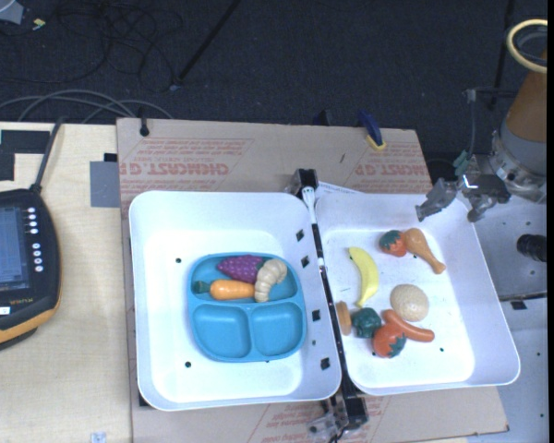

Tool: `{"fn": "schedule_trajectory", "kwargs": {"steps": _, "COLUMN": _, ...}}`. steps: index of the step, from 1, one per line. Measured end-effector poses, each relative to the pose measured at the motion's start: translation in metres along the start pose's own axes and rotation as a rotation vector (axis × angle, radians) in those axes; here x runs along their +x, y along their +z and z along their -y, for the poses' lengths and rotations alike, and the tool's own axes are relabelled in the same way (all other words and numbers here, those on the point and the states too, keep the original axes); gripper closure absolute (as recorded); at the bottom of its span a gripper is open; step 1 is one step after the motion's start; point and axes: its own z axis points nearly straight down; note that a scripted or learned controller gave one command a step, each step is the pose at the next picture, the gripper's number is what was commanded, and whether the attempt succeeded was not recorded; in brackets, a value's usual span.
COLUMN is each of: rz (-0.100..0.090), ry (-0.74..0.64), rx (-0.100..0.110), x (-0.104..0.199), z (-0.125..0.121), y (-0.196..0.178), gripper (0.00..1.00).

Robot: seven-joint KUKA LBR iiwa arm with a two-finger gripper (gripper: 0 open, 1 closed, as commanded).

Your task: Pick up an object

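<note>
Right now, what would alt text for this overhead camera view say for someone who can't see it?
A grey robot arm's gripper hovers over the right white bin's far edge, above toy foods including a banana. The left white bin holds a blue tray with more toys.

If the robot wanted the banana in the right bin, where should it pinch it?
Probably across the middle of the banana, coming straight down from above. It lies flat on the right bin floor, long and narrow, so fingers fit either side of its width. The middle has bare floor beside it; its lower end nears other toys.
</note>
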Motion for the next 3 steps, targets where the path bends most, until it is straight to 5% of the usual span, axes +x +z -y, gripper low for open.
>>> {"fn": "schedule_trajectory", "kwargs": {"steps": 1, "rz": 0.0, "ry": 0.001, "rx": -0.008, "x": 0.067, "z": 0.071, "y": 0.149, "gripper": 0.0}}
{"fn": "schedule_trajectory", "kwargs": {"steps": 2, "rz": 0.0, "ry": 0.001, "rx": -0.001, "x": 0.058, "z": 0.028, "y": 0.163, "gripper": 0.0}}
{"fn": "schedule_trajectory", "kwargs": {"steps": 3, "rz": -0.002, "ry": 0.007, "rx": 0.005, "x": 0.056, "z": 0.031, "y": 0.153, "gripper": 1.0}}
